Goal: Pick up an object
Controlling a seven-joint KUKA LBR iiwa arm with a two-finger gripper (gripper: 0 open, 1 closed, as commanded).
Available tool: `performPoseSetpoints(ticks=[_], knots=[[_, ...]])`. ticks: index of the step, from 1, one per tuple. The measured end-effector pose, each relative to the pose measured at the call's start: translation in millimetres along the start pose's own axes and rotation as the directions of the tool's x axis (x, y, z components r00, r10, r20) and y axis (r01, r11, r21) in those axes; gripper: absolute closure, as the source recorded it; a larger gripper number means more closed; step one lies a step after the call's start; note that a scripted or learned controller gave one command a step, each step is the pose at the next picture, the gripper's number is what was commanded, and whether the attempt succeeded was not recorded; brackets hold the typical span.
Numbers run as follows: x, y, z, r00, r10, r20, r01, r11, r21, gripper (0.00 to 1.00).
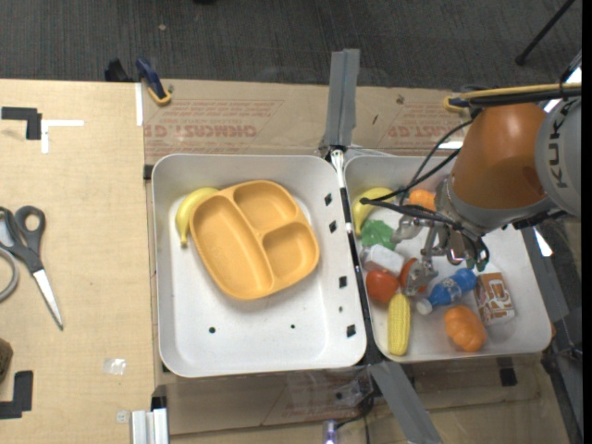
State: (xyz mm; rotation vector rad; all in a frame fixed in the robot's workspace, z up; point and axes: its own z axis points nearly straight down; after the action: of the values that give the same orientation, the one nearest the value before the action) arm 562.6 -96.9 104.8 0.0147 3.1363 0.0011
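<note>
Wooden bench point(74, 248) — two white bins point(185, 340), scissors point(35, 257), cardboard point(240, 118)

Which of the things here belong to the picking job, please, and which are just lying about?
Job:
pincer, low among the toys in the right bin
corn
orange
tomato
blue bottle
carton

Lying about:
yellow tray and banana in the left bin
scissors on the bench

Dark grey carpet floor point(277, 17) beyond a light wooden bench point(74, 248).
</note>
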Motion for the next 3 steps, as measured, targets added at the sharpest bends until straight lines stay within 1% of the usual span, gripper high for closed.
performPoseSetpoints(ticks=[1,2,3], knots=[[21.5,-4.5,12.6,0.998,0.057,-0.003,-0.057,0.998,0.000,0.00],[34.6,1.6,12.7,0.989,0.149,-0.003,-0.149,0.989,0.001,0.00],[33.3,1.6,3.4,0.989,0.147,0.000,-0.147,0.989,0.001,1.00]])
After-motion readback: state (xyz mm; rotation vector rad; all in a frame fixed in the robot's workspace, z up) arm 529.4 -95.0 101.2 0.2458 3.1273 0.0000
